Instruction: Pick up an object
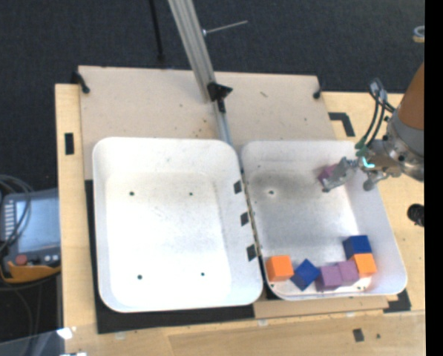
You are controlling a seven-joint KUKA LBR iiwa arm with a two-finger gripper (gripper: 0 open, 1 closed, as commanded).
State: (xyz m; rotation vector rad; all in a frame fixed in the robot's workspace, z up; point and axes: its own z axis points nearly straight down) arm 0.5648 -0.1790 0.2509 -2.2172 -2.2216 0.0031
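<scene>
Worktop (73,199): a pale wooden board on a dark floor, carrying two shallow white bins side by side. Left bin (169,221): its floor shows grey smudges and a few small dark dots. Right bin (310,213): a grey scuffed patch on its floor near the far left corner; the blocks lie along its near edge. Aluminium bar (191,39): slants from the top of the view down to a black bracket at the far end of the gap between the bins. Arm (407,124): enters from the right, orange band at the frame edge, wrist over the right bin's far right corner. Claw (332,175): over the far right part of the right bin, clenched on a small purple block (328,174) held between its fingers, above the bin floor. Loose blocks, near edge of right bin, left to right: orange block (280,267), blue block (306,273), purple block pair (338,275), second orange block (364,264), with a second blue block (357,245) just behind it.
</scene>
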